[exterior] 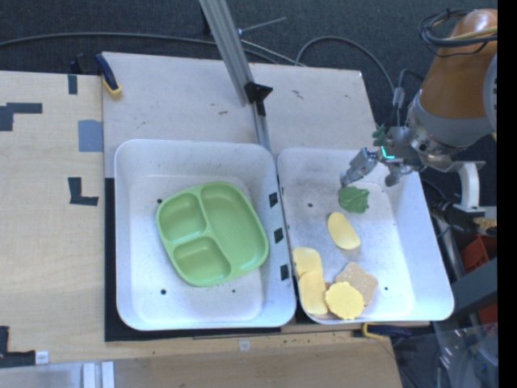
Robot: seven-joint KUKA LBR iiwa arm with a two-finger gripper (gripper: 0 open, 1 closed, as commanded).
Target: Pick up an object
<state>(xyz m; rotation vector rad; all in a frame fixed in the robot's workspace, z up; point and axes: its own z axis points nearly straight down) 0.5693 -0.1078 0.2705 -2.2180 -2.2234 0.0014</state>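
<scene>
The right bin (420,241) holds several toy food pieces. A small green leafy piece (354,198) lies near its far side, with a yellow oval piece (343,230) just in front of it. My gripper (376,171) hangs right behind and slightly above the green piece, reaching in from the right. Its fingers are spread open, one grey finger (359,166) at the left, and nothing sits between them. At the bin's near edge lie two pale yellow slices (309,272), a yellow round piece (346,300) and a tan bread slice (361,279).
The left bin (129,217) holds a green divided plate (212,233). A slanted metal pole (230,43) stands behind the bins, ending near the divider between them. Cables run across the dark floor behind the bench.
</scene>
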